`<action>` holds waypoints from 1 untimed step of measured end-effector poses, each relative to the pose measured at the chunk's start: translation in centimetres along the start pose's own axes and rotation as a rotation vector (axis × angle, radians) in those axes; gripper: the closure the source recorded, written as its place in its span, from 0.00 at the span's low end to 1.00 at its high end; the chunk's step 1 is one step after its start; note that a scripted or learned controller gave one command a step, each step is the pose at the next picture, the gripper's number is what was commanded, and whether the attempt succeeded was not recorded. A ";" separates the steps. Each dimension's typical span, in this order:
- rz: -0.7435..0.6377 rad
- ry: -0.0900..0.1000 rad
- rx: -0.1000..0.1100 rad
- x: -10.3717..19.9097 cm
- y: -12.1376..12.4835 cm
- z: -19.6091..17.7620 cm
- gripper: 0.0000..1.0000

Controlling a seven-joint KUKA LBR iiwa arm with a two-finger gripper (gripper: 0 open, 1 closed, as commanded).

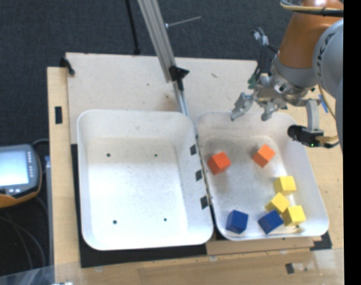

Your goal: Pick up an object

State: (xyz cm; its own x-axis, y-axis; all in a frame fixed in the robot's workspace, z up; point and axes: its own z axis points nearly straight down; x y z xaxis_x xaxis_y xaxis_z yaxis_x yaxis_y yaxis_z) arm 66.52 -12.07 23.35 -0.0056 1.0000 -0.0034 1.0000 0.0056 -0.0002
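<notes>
Place: looked like a robotics lab, pretty clearly a test rig.
Bench: a plain wooden board (127, 79) sat on dark carpet (50, 16).
Bins: two shallow white bins (88, 129) lay side by side, one holding plain coloured blocks (219, 162).
Hardware: an aluminium mast (157, 31) stood behind the bins.
Extras: a small screen device (13, 171) sat at the left with loose cables.
</notes>
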 end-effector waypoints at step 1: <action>0.010 0.000 0.001 -3.2 -4.6 -0.2 0.00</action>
